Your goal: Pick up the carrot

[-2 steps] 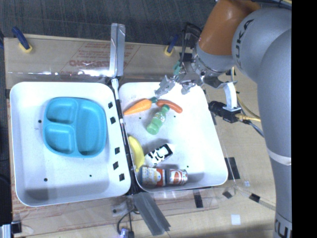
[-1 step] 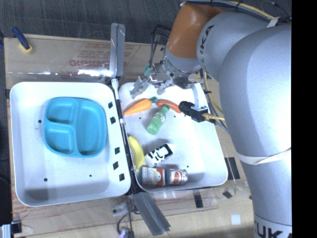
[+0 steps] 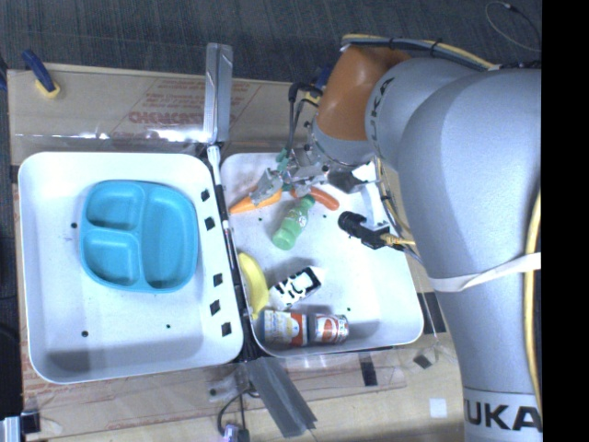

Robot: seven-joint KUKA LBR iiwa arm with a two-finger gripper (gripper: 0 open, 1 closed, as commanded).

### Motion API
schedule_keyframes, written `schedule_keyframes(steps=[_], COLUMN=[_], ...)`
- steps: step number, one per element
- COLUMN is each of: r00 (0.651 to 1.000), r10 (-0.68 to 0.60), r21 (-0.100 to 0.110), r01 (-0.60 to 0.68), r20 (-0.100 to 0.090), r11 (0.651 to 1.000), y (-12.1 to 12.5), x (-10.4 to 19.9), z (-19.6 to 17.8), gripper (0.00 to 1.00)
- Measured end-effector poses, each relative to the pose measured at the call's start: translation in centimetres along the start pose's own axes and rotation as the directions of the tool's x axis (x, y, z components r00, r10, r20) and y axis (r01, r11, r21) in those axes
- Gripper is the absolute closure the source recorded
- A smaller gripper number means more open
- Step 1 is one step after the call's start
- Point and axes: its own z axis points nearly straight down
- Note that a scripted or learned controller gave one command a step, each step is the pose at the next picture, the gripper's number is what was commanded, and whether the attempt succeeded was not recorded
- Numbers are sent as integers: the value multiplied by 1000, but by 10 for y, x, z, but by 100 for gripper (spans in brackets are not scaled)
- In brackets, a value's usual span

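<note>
Grey arm [image 3: 460,155] foremost, its hand [image 3: 293,175] low over the carrot [image 3: 267,198] at the right bin's [image 3: 405,325] far end, grip state cannot be told; green bottle [image 3: 293,224] touching carrot, likely snagged or nudged.

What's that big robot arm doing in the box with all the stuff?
The arm's gripper is down in the right bin, right over a carrot near the back wall. Beside it lie a green bottle, a banana and a can. The left bin holds a blue tray. Whether it has gripped the carrot isn't clear.
</note>
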Motion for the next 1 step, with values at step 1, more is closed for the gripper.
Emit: schedule_keyframes(steps=[1], r00=[1000], r10=[-13], r21=[-2], r01=[13], r20=[0], r11=[1000], y=[3], x=[10], z=[18], gripper=[0])
